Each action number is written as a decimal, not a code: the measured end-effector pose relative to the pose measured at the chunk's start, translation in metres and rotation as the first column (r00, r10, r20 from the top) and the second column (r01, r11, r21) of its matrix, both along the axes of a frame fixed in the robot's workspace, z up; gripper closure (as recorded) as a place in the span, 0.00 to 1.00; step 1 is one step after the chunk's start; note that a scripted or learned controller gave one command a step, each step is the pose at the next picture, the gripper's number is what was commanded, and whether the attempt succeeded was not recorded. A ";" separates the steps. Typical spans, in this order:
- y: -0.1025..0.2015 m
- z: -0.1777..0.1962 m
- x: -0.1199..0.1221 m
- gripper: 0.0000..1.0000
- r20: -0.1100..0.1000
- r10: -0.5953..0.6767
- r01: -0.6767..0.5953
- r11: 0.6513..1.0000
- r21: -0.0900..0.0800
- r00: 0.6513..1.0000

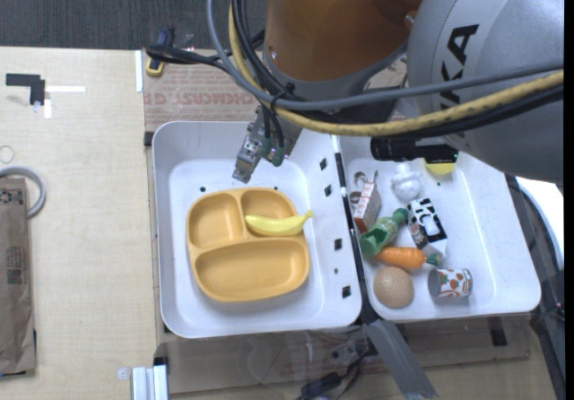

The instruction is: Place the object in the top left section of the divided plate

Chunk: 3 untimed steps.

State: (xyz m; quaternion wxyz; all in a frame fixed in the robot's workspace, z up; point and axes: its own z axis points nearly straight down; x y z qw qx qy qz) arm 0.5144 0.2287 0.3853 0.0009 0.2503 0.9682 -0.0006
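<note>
The gripper (246,163) hangs above the divided plate (248,277), grip unreadable; the banana (276,224) lies below-right, lengthwise across the top right section.

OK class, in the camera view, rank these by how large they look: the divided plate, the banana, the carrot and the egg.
1. Divided plate, clearly largest.
2. Banana.
3. Carrot and egg: too close to rank; the carrot is longer, the egg rounder.
</note>
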 end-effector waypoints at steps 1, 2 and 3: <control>0.000 -0.112 -0.036 1.00 -0.002 0.166 -0.166 0.986 0.000 0.986; -0.001 -0.215 -0.036 1.00 -0.003 0.447 -0.447 0.894 0.001 0.894; -0.001 -0.240 -0.026 1.00 -0.003 0.526 -0.526 0.850 0.001 0.850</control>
